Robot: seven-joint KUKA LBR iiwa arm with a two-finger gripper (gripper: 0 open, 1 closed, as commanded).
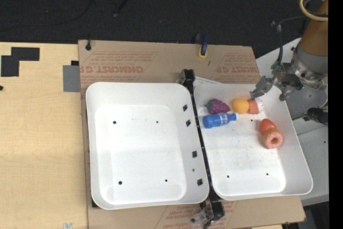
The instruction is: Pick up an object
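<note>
The right bin (289, 179) holds several small objects. A purple grape bunch (217, 106) lies beside a blue bottle (218, 120) that rests on its side. An orange fruit (240, 106) touches a small pink and white piece (253, 107). Further right are a red round fruit (267, 126) and a pink donut (273, 140). My gripper (271, 90) hangs over the bin's far right corner, above and right of the orange fruit. Its fingers (260, 87) are spread open with nothing between them.
The left bin (102, 115) sits beside the right one, with a black clip strip (194, 137) along their shared edge. Both rest on a cardboard sheet (139, 61). A blue and yellow clamp (203, 46) stands at the sheet's far edge. Cables run by the arm (313, 45).
</note>
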